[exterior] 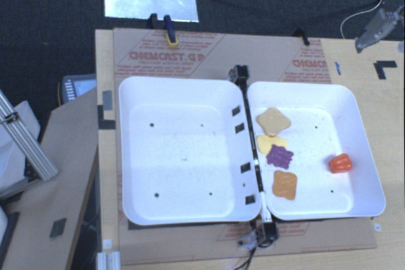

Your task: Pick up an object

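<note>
Red-orange toy [340,163], shaped rather like a small pepper, looks the best candidate for a pick: it lies alone in the right bin [364,136], toward that bin's right wall and a little below its middle, well apart from everything else. The other four pieces cluster along the right bin's left wall: a tan piece [273,121] highest, a yellow piece [263,144] just below it and partly tucked under a purple piece [280,155], and an orange waffle-like piece [285,184] nearest the bin's lower left corner. The gripper [380,25] hangs above and beyond the right bin's upper right corner, outside the bin and far from any object; whether it is released or clenched cannot be told at this size and blur, and nothing is seen in its grasp. To do the step well, I would bring it across over the right bin's right side, centre it squarely above the red-orange toy, and descend straight, keeping off the right wall. That toy seems rounded and may roll or squirt sideways if caught off-centre. The flat, crowded pieces by the left wall look harder to grip cleanly.
</note>
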Controlling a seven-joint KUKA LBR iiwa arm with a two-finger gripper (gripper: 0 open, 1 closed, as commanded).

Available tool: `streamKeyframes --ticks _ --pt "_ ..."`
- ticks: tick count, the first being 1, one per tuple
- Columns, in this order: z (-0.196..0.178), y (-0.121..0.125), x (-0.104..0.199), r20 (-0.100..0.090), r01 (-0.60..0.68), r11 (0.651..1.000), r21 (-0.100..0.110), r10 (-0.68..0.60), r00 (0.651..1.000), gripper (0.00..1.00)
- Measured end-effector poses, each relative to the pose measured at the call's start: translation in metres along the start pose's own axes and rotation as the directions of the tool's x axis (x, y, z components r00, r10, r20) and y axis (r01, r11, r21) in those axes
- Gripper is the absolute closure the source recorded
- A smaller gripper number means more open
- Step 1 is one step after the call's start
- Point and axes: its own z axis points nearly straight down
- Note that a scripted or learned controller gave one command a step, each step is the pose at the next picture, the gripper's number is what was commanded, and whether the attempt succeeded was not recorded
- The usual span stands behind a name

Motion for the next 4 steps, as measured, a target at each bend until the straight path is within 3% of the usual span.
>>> streamKeyframes --ticks 1,3,4 --pt "0.000 0.003 0.001 -0.001 0.005 1.000 0.014 -0.005 1.000 1.00" --pt "-0.013 -0.068 0.184 -0.006 0.010 1.000 0.020 -0.010 1.000 1.00" --pt "-0.012 -0.066 0.220 -0.005 0.003 1.000 0.020 -0.003 1.000 1.00"
